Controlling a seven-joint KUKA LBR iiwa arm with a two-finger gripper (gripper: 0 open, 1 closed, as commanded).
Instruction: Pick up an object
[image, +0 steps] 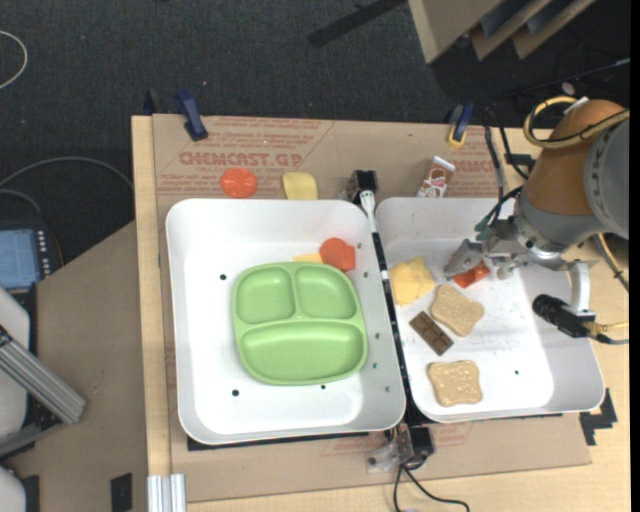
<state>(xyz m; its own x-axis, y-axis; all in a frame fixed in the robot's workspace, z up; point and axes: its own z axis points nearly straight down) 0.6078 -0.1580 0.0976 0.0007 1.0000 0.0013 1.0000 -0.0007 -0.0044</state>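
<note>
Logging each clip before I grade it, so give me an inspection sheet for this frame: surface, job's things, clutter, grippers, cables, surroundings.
Surface: cardboard-covered bench bearing left bin and right bin, side by side.
Job's things: right bin holds yellow piece, two toast slices, brown bar and a red piece at the gripper.
Clutter: green divided plate and an orange piece in the left bin; behind the bins, orange item, yellow item, small carton.
Grippers: gripper low over the right bin, beside the red piece; grasp cannot be told.
Cables: yellow and black cables by the arm; wires at the front edge.
Surroundings: dark carpet, blue clamps.
</note>
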